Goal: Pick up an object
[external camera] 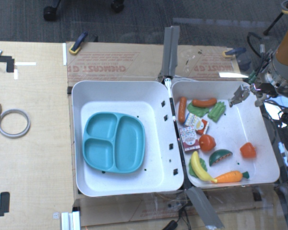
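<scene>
Nearest the lens, carrot (229, 177) and banana (200, 167) sit along the right bin (269, 143)'s front edge, all the toy food heaped there for grabbing. Gripper (248, 94) hovers over that bin's back right corner, fingers apart, holding nothing. 1 teal plate (114, 143) fills the left bin (79, 128).

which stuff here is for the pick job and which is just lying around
For the job: gripper, right bin, banana, carrot, tomato, hot dog.
Lying about: blue divided plate, tape roll, clamp.
</scene>
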`<action>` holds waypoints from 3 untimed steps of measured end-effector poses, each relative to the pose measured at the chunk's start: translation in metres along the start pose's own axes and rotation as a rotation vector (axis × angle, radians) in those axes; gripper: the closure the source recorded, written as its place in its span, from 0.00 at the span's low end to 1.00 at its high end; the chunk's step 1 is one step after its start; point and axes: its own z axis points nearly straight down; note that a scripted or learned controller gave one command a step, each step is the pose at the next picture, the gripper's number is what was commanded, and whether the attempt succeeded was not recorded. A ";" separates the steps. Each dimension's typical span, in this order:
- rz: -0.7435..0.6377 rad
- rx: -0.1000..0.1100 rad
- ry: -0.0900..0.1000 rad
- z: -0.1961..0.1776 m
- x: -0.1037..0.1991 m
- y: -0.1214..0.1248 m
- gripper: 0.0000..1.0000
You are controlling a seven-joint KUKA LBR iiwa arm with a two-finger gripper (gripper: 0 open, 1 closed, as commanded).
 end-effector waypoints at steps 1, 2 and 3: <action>-0.002 0.000 -0.001 -0.009 0.000 0.000 1.00; 0.422 -0.001 -0.002 -0.051 0.013 0.026 1.00; 0.418 0.000 -0.001 -0.063 0.146 0.049 1.00</action>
